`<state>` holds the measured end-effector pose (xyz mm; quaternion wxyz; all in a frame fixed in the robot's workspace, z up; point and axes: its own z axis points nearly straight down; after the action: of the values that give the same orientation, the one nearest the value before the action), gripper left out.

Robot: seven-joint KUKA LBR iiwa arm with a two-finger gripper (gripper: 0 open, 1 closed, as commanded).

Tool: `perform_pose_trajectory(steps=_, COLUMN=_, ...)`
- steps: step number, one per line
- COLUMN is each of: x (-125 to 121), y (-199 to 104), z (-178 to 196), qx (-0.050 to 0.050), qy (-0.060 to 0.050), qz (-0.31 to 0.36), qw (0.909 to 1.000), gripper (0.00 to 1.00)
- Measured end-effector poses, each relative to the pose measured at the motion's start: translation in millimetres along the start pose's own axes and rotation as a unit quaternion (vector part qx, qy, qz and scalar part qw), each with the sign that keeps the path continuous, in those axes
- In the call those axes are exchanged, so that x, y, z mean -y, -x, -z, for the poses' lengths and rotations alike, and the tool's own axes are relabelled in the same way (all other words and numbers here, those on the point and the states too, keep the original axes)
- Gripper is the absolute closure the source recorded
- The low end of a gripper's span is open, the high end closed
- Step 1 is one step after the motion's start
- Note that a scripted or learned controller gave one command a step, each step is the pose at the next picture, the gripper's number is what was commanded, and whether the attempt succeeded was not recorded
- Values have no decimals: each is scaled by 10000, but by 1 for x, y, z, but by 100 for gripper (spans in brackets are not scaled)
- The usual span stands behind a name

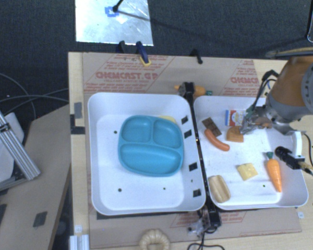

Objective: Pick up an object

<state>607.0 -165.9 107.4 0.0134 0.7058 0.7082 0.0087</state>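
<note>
light: bright, even | glare: foil sheet [113, 13], top | shadows: soft | focus: slightly soft, grainy

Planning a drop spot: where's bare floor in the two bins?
Left bin: a bare strip all around the blue plate, widest along the near edge. Right bin: a bare patch between bread roll, cheese and carrot. Crowded at the far end, where the end effector sits by the sausage and carton.

Dark carpet around a cardboard-topped worktop

A shiny metal sheet [113, 13] lies on the far carpet [26, 30]; cables [15, 95] trail at left.
</note>
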Motion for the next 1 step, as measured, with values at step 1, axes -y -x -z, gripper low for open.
perform_pose_trajectory(steps=1, x=-7, y=-4, z=45, qx=-26, qy=-123, qz=5, qw=9999, gripper=100)
